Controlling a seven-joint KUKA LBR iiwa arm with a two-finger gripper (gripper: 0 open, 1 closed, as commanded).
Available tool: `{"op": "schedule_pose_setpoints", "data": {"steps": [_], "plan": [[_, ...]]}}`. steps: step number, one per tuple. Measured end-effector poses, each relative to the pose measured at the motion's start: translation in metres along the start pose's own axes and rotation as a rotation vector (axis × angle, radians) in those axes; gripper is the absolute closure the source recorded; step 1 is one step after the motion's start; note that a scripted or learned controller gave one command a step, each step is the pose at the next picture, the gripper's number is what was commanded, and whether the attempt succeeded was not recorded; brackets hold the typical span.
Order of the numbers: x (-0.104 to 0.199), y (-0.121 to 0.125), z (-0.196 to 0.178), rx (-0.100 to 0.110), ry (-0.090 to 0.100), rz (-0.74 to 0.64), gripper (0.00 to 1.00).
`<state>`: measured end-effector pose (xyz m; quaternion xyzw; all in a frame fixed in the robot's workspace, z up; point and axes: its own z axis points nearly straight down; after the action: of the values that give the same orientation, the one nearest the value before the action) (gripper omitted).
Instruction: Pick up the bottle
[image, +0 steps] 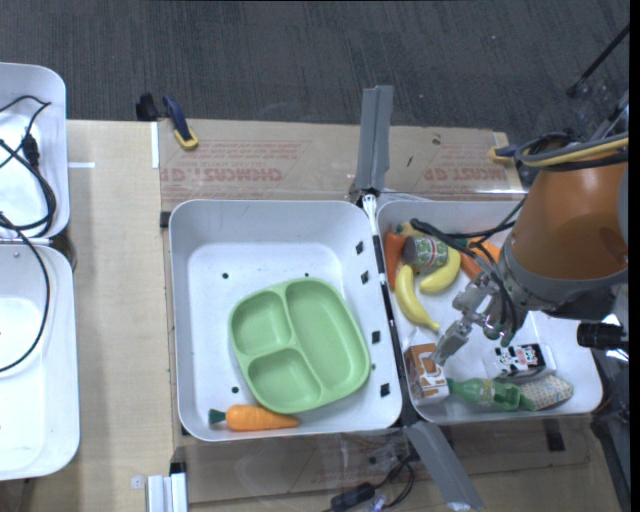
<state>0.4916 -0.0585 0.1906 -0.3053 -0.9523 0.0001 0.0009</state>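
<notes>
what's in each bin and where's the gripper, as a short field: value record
left bin: green divided plate, carrot at its near edge
right bin: bananas, small can, orange carton, green bottle lying on its side
gripper: above the right bin, beside the carton, apart from the bottle
task state: bottle not yet picked up

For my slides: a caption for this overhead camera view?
Gripper poised in the right bin above a lying green bottle; green plate in the left bin.

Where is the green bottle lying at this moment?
The green bottle lies on its side along the near edge of the right bin, between the small orange carton and a beige pouch.
</notes>
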Motion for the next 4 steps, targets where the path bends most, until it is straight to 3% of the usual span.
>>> {"op": "schedule_pose_setpoints", "data": {"steps": [1, 2, 3, 4], "plan": [[-0.049, -0.091, -0.15, -0.001, -0.005, 0.094, 0.0], [-0.032, -0.068, -0.005, -0.001, -0.001, -0.02, 0.0], [-0.031, -0.042, 0.081, -0.005, -0.021, 0.031, 0.0], [-0.05, -0.082, -0.089, 0.0, -0.003, 0.636, 0.0]]}}
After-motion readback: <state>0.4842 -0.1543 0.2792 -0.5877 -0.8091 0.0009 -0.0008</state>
